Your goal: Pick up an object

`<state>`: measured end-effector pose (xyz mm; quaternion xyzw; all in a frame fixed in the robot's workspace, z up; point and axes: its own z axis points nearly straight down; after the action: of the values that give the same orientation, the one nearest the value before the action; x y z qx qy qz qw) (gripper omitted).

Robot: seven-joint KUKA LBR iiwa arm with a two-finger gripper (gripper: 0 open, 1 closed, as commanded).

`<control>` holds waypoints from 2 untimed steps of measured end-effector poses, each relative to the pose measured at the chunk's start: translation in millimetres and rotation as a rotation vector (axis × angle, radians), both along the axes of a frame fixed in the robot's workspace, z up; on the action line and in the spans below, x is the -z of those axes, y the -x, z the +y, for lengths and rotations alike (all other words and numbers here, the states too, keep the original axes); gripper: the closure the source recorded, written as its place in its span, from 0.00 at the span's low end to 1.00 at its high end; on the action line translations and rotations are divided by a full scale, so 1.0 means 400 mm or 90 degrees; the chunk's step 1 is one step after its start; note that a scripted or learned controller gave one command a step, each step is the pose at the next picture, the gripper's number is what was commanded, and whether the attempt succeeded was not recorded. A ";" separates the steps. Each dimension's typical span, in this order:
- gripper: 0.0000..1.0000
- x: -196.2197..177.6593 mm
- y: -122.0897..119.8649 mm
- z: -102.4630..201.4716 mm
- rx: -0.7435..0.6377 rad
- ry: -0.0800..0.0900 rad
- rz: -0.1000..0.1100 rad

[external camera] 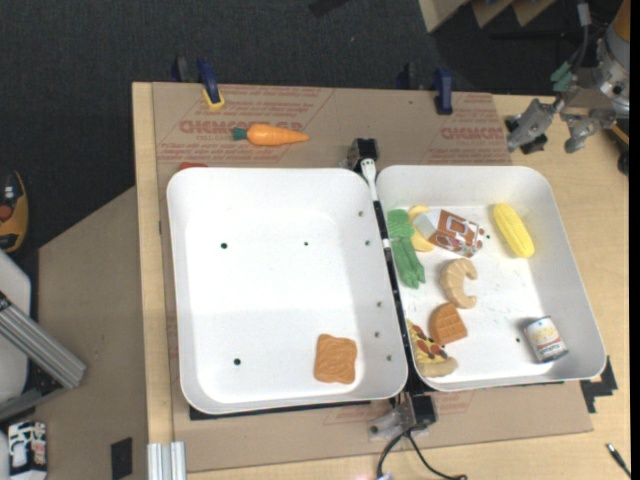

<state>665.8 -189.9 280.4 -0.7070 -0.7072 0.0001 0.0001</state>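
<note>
— Hovering top right, off the bins: pincer (560,128); fingers apart, holding nothing.
— Objects?
— Corn (513,230), croissant (460,281), can (545,338) in right bin (570,268); toast (335,358) in left bin (200,268).

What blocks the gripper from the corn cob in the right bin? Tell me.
Nothing visible does. The gripper sits above the far right corner of the right bin, and the corn cob lies apart from the other food, with bare bin floor on its near and right sides.

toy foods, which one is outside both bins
The carrot: it lies on the cardboard behind the left bin; all other toy foods sit inside a bin.
</note>
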 end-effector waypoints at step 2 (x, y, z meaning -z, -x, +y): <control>0.00 0.442 0.075 0.150 0.002 0.002 -0.019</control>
<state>635.8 -130.1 103.4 -0.7082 -0.7059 -0.0096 -0.0118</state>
